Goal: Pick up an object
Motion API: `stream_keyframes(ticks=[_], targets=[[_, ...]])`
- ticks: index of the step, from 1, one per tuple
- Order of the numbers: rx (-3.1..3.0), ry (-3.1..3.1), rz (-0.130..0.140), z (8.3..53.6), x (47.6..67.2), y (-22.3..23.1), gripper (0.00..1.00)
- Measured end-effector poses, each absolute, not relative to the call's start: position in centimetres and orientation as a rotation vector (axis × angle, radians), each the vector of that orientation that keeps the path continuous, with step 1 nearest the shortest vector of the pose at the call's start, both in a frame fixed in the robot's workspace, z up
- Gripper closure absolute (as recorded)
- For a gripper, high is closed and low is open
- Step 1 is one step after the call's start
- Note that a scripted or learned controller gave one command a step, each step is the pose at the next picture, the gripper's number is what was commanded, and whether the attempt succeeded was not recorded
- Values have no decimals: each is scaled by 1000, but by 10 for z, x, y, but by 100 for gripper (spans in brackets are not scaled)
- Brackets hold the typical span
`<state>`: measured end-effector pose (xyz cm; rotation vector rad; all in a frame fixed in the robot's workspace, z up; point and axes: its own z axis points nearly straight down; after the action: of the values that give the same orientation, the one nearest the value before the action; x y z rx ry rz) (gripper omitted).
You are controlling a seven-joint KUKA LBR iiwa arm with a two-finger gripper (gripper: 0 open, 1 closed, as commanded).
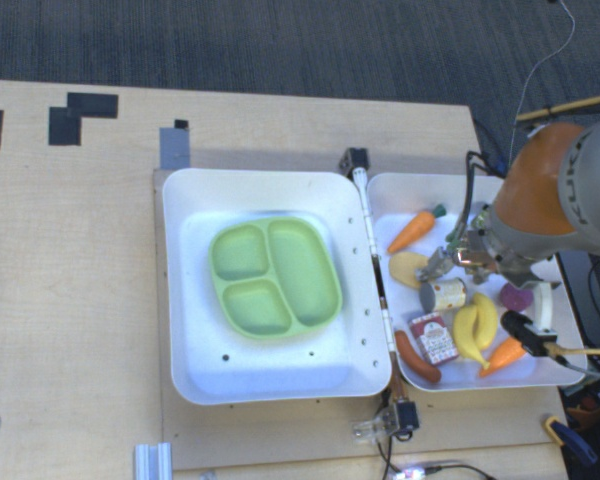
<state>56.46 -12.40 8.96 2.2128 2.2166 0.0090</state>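
My gripper (442, 271) hangs low in the right bin (385, 230), near its middle. It is right beside a pale yellow rounded item (407, 267) and just above a small grey-and-cream can-like item (448, 294). An orange carrot (412, 231) lies up and to the left of it. Below it lie a yellow banana (476, 328), a red-and-white packet (434, 339), a brown sausage (414, 356) and a second small carrot (500, 354). A purple item (516, 295) sits to the right. Nothing is visibly held.
The left bin (185, 268) holds a green three-compartment plate (274, 277). The grey and orange arm (540, 193) covers the right bin's far right side. Bare wooden bench (70, 298) stretches to the left.
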Motion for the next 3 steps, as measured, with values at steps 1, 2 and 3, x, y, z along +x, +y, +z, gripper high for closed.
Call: stream_keyframes(ticks=[1, 2, 3], targets=[[2211, 2218, 13, 100, 566, -123, 100], [2211, 2218, 13, 100, 566, -123, 0], [2207, 2219, 17, 111, 567, -123, 100]])
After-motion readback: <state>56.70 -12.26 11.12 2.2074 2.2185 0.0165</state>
